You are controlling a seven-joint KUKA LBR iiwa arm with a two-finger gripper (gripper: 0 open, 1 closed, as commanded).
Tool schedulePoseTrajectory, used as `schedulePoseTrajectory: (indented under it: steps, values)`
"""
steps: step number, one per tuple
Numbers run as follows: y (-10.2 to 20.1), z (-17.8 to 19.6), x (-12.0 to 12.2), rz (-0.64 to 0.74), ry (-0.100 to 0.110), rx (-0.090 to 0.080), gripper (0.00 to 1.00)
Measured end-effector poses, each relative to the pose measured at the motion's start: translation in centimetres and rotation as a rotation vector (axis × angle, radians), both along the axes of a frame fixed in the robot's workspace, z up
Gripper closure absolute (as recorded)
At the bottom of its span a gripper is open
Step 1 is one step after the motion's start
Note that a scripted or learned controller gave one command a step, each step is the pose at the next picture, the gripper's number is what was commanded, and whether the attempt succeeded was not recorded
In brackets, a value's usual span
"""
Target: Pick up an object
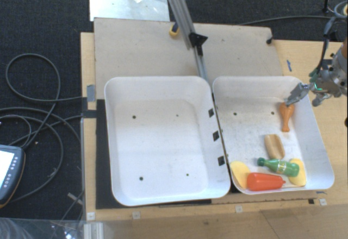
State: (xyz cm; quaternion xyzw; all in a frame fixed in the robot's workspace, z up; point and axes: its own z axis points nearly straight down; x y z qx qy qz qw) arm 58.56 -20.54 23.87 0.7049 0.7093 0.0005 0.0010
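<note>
The gripper [305, 94] is seen at the right edge of the frame, over the upper right corner of the right bin [239, 96], with its two fingers spread apart and nothing between them. Just below and slightly left of it lies an orange drumstick-shaped toy [286, 115], its long axis running almost straight up and down the frame, its upper end nearest the fingertips; this is judged the likeliest object to be taken, since only a short descent is needed. Lower in the same bin are counted one tan bread roll [274, 146], one green bottle [280, 166], one red-orange carrot-like piece [265, 181] and two yellow pieces [240, 169], clustered towards the lower right corner. The left bin [157, 86] is seen in the middle of the frame. Two bins are counted in all.
</note>
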Motion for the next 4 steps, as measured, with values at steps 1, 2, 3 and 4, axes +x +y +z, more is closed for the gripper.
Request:
schedulePoseTrajectory:
  steps: [1,2,3,4]
  values:
    - [0.0,0.0,0.0,0.001,0.000,0.000,0.00]
    - [-0.5,-6.0,0.4,-0.005,0.004,0.001,0.00]
    - [0.1,-11.7,-0.4,-0.005,0.006,0.002,0.00]
    - [0.2,-15.0,-0.4,-0.005,0.003,0.001,0.00]
